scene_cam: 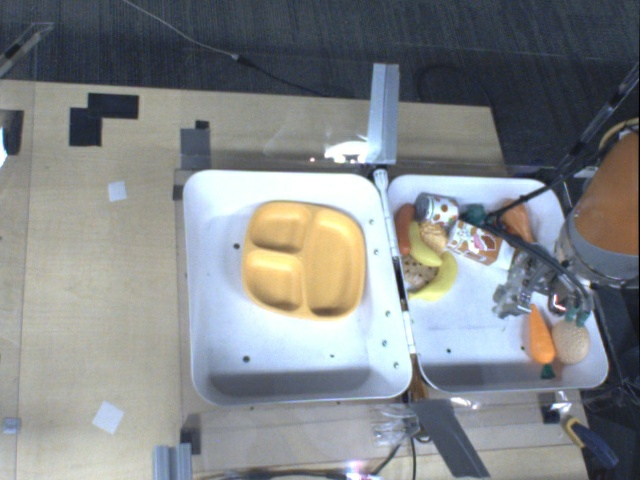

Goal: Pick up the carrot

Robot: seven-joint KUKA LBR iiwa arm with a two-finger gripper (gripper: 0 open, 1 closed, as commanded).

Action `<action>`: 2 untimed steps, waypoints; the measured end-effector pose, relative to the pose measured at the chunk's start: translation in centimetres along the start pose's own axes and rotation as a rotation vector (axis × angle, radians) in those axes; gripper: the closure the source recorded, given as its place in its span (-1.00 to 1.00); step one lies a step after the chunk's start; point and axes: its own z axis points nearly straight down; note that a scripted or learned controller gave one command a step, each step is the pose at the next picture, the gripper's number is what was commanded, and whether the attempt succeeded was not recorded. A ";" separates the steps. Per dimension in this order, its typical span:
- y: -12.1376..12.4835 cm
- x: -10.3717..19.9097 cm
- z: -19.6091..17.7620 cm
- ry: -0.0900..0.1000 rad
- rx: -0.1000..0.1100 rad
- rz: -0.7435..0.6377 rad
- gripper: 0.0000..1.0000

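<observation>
Carrot: you have the small orange carrot with a green stem end (540,339) lying in the right shallow white bin (470,363), near that bin's lower right corner, its stem end pointing toward the bin's near wall.
Neighbour: a round beige ball-like item (571,343) sits just beside the carrot, on the side away from the bin's middle, seemingly touching it.
Gripper: your metal two-finger gripper (520,290) hangs over the same bin, just above and inward of the carrot's blunt end. Nothing sits between its tips, and you cannot tell from this slant whether they are spread or closed.
Arm: the grey arm with its orange band (608,208) comes in past the carrot's bin from the right.
Clutter: across the bin from the carrot, by the inner wall, you see a yellow banana (432,268), a printed can (436,208) and a red-and-white packet (474,241) piled together.
Left bin: the other white bin (210,298), well apart from the carrot, holds a yellow three-compartment plastic tray (304,258).
</observation>
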 end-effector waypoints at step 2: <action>0.9 0.4 0.9 0.001 -0.001 0.342 1.00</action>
